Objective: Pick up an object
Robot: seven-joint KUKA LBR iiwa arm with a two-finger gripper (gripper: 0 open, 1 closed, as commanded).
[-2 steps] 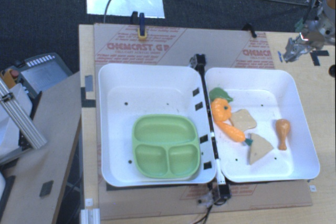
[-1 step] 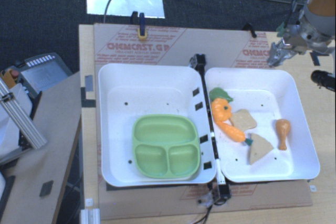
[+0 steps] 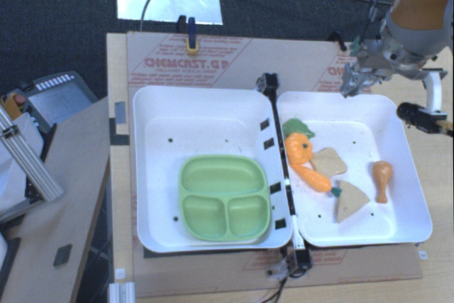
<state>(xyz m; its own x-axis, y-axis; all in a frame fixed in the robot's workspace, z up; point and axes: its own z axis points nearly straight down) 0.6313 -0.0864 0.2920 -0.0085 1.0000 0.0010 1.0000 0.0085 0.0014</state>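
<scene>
The claw hangs over the far rim of the right bin, near its back corner, with the grey arm and its orange band rising to the upper right. It carries nothing; whether it is spread or closed cannot be told from this angle.

All the loose things lie in the right bin, nearer the camera than the claw and well apart from it. Closest to it is the carrot, orange with a green top, lying along the bin's left side by the divider. Touching the carrot's right flank is a tan cracker. Just nearer the camera, a tan wedge lies by the carrot's tip. To the right, apart from these, lies a drumstick.

The left bin holds a green tray with three compartments, set toward its near side. Both bins sit on a cardboard sheet on the surface.
</scene>
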